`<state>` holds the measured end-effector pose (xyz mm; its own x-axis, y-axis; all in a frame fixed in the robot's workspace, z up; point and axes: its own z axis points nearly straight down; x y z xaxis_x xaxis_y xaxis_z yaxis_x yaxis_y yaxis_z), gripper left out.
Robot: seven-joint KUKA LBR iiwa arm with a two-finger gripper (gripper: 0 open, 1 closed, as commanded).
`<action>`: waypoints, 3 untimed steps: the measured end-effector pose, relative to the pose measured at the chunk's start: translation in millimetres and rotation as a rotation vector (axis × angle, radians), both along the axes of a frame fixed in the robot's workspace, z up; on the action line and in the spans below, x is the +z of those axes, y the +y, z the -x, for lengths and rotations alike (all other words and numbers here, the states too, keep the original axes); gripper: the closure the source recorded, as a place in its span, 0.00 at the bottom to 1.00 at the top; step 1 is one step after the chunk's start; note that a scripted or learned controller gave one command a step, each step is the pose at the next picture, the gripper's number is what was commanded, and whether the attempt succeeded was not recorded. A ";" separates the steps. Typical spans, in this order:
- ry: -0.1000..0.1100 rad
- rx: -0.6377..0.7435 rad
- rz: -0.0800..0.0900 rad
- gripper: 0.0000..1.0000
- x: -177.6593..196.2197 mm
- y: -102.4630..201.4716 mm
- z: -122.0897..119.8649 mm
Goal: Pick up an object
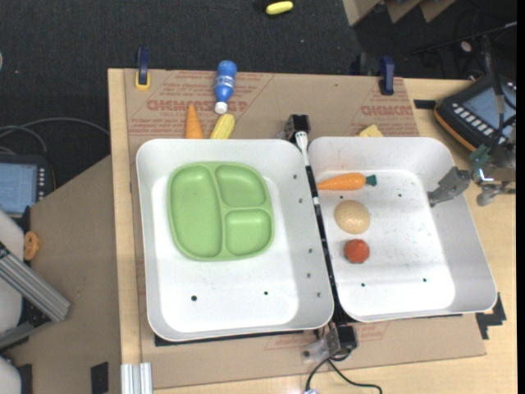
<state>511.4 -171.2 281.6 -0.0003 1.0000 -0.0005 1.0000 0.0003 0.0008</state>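
Gripper sits at the right rim of the right bin, low over the bin wall, nothing between its tips; whether the jaws are spread or closed cannot be told at this size and angle. Task judged barely begun: no object lifted, all candidates lying loose. In the right bin, along its left side: a carrot with green top pointing right, an egg-shaped beige object just below it, a small red tomato-like object below that. The three are near one another but apart, and well apart from the gripper. Left bin holds a green divided tray, three compartments, each bare. Outside the bins on the table, behind the left bin: a white bottle with blue cap, a small orange carrot, a yellow corn cob. A yellow piece lies on the dark floor beyond. Left to do: move across, descend, close on one item, lift. Writing: red print on the board, partly covered, reads roughly "CHEMGLASS" near both back corners; smaller lines not legible.
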 end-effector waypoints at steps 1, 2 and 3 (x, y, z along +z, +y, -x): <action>0.017 0.001 -0.007 0.00 -154.1 31.0 16.4; -0.004 0.000 0.006 0.00 -197.8 75.4 -16.0; -0.004 0.002 0.001 0.00 -196.6 71.9 -70.4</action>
<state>581.7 -99.3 85.1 -0.0024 1.0000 -0.0016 1.0000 0.0024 0.0052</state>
